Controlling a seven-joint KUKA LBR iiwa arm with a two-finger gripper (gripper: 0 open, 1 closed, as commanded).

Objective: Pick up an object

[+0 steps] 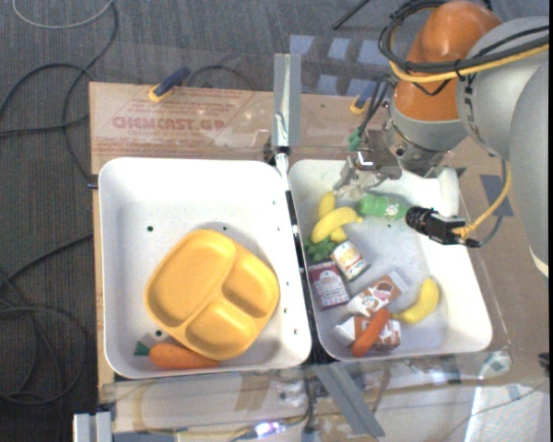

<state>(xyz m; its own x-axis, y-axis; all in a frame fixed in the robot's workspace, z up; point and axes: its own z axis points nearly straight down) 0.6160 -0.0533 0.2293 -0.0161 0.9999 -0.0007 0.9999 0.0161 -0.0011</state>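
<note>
Two bins side by side, left bin (120,247) and right bin (470,311) touching along the middle. In the left: divided tray (214,293), carrot (180,357) just in front of it. In the right: bananas (335,221) at the back, gripper (358,178) above them, cartons (348,274) mid-bin, second carrot (370,331) and another banana (422,302) toward the front.

Grey arm (498,72) reaching in, hand (359,175) lowered

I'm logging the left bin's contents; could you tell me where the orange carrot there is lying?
The carrot lies at the left bin's front edge, near its left corner, tucked against the yellow divided tray.
</note>
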